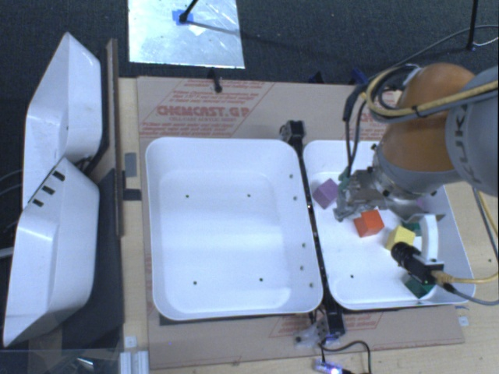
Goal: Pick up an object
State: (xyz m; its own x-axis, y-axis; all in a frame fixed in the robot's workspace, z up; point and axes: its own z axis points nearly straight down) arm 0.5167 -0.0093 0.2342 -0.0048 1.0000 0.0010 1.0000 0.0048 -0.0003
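Claw (348, 203): low in right bin (343, 283), grip state unreadable | purple block (325, 191) just left, orange cube (369, 224) just right | best: centre squarely over one block before closing.

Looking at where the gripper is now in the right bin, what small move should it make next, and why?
Probably a short descent. The gripper hangs in the right bin between the purple block and the orange block, seemingly holding neither. Shifting slightly toward the orange block first may help, since it lies just beside it.
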